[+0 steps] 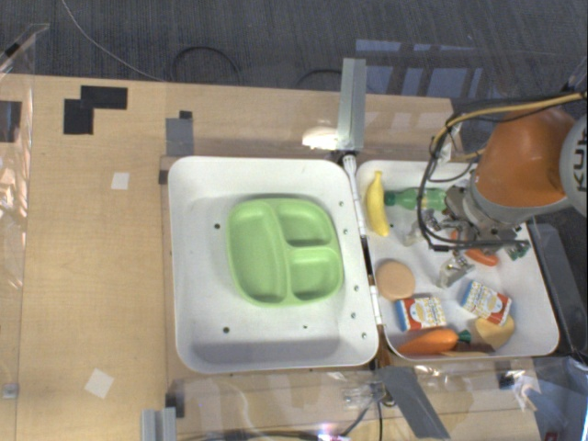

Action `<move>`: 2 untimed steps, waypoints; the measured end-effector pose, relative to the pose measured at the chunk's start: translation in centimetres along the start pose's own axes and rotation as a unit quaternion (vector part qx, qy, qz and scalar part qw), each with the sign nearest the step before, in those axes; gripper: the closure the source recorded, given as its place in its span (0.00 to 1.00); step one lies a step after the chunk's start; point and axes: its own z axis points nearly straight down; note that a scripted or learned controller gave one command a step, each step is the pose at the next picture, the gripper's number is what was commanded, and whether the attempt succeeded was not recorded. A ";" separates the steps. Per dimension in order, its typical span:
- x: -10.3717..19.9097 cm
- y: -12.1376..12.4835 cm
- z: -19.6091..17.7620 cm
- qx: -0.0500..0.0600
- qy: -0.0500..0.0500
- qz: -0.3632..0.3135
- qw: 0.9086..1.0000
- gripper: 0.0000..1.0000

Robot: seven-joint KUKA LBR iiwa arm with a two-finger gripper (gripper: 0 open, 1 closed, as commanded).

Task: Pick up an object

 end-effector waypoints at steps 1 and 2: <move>0.9 -6.8 0.2 0.000 0.001 -0.086 0.996 0.00; -3.2 -7.4 0.3 -0.005 0.008 -0.037 0.999 0.00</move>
